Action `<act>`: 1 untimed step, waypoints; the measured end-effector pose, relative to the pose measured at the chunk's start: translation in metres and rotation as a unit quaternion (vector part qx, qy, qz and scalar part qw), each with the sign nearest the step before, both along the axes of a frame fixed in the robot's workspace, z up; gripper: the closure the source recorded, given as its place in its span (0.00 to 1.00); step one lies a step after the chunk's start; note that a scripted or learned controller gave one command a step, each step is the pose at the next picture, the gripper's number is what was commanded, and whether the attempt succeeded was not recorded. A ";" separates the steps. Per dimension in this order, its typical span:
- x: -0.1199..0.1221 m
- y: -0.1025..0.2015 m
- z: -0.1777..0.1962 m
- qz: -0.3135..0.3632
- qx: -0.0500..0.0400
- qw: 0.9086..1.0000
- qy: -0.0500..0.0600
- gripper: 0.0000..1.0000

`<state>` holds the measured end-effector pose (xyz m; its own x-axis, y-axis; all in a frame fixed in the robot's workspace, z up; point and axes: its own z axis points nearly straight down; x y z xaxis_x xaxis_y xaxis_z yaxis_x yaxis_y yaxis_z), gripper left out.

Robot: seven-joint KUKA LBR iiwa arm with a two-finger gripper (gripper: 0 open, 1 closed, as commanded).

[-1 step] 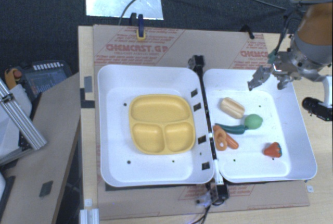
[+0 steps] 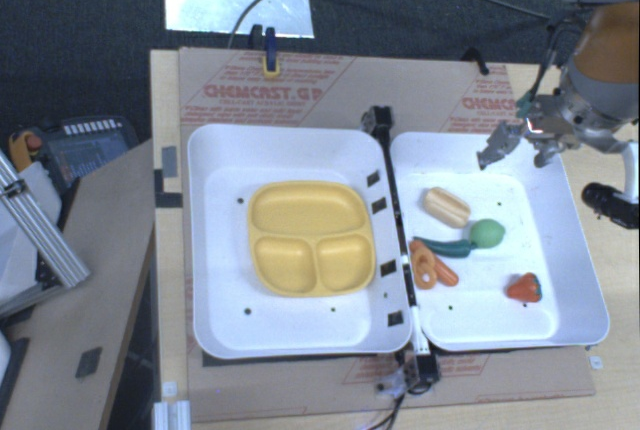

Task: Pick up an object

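- Gripper hangs over the far edge of the right bin, at about 1 o'clock from that bin's middle; its two fingers stand spread apart with nothing between them, so the claw is released.
- The arm comes in from the upper right, its orange band just above the grey wrist.
- A tan bun-shaped piece lies in the right bin near its middle, at roughly 7 o'clock from the gripper and well apart from it.
- A green ball-like piece sits just at 4 o'clock from the bun.
- A dark teal pepper-shaped piece lies with one end touching the green piece, stretching toward 9 o'clock.
- An orange carrot-like piece lies just at 6 o'clock from the teal one, close to the divider between the bins.
- A red strawberry-like piece rests alone toward the 4 o'clock part of the right bin, apart from the others.
- The left bin holds a yellow divided tray with three compartments, lying flat near the bin's middle.
- Both bins rest on a cardboard sheet printed with red letters.
- A blue-and-yellow clamp grips the sheet's far edge at 12 o'clock from the left bin.
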<state>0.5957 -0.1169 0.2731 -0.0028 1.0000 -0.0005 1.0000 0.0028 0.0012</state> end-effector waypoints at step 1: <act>-0.002 -0.003 -0.062 -0.001 0.000 1.000 0.002 0.00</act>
